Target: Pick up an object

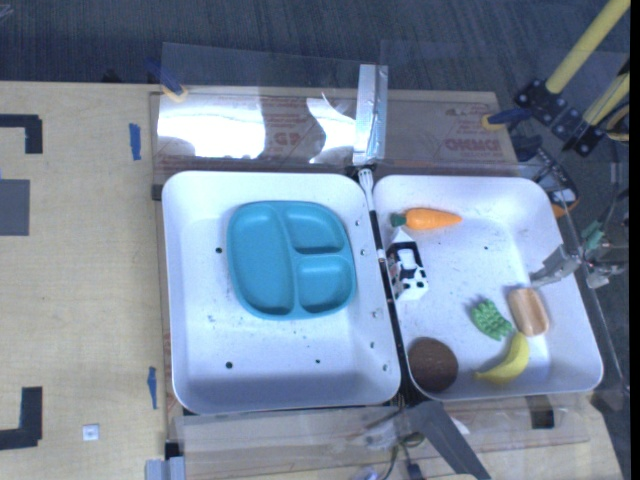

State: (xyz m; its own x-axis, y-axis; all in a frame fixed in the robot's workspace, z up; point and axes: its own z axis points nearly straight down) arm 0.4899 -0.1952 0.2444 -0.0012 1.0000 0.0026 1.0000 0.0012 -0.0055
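From the camera above, two white bins are sitting side by side on the counter. The left bin (190, 358) is carrying a blue tray (292, 259), a smooth moulded plastic piece with rounded corners and three compartments, lying flat near the bin's middle.

The right bin (480, 208) is holding all the loose items, so any pick is probably going to come from here. A carrot (428, 220), orange, tapered and glossy with a green tip, is lying near the far left corner. Just below it, against the left wall, a cow (407, 270), a small black-and-white toy, is resting. A brown ball (433, 362), round and rough-looking like a coconut, is sitting at the near left corner. Beside it a banana (506, 360), yellow, curved and smooth, is lying along the near edge. Above the banana, a green piece (489, 319) with a bumpy, ridged surface is lying next to a bun (528, 310), tan, oblong and bread-like, near the right wall. These three are crowding close together, which would be making a clean grasp harder there; the carrot is lying well apart from the rest and looks the easier target.

The end effector (562, 265) is hanging over the right edge, just above the bun, with nothing visibly between its fingers. I cannot tell whether it is released or clenched; the metal parts are too small and blurred.
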